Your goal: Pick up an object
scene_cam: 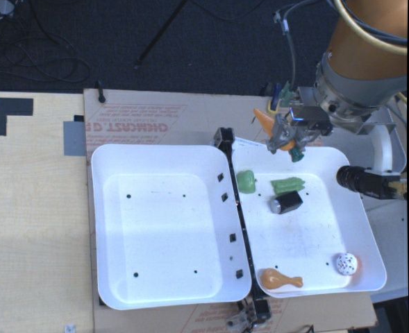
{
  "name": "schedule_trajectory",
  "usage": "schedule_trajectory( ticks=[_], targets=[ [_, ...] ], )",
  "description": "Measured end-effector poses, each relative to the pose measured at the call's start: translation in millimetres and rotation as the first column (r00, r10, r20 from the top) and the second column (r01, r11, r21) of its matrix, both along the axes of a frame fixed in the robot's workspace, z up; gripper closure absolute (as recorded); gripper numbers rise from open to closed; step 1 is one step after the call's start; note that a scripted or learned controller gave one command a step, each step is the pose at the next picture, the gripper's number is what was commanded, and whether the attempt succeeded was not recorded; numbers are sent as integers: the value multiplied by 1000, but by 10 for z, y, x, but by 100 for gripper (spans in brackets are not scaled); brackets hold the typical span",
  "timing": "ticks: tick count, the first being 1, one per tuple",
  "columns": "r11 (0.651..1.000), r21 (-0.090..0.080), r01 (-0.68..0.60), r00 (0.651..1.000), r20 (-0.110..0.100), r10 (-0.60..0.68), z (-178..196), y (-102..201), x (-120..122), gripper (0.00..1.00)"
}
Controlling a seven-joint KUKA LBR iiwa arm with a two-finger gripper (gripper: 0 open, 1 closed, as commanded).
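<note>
My gripper [289, 146] hangs above the back edge of the right bin [360, 220], under the grey wrist with its orange band. An orange pointed piece [263, 121] shows just left of the gripper; whether it is held I cannot tell. Below the gripper, in the right bin, lie a green oblong object [287, 184] and a black and silver cylinder [285, 203] touching it. A green lump [246, 181] sits near the divider. An orange pear-shaped toy [280, 279] lies at the front edge. A white speckled ball [346, 263] rests at the front right.
The left bin [107, 186] lies beside the right one, with a black divider strip [232, 207] between them. Both stand on a cardboard sheet [142, 120]. A black cylinder [360, 180] juts in at the right bin's right rim.
</note>
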State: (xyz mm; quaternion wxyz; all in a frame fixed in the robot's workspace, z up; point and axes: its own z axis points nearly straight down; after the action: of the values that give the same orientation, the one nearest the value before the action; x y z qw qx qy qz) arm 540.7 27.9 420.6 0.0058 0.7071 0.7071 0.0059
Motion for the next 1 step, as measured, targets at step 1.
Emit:
schedule_trajectory(
  ticks=[1],
  targets=[
    [1000, -2, 10, 1000, -27, -10, -1015, -1079, 33, 100]
  ],
)
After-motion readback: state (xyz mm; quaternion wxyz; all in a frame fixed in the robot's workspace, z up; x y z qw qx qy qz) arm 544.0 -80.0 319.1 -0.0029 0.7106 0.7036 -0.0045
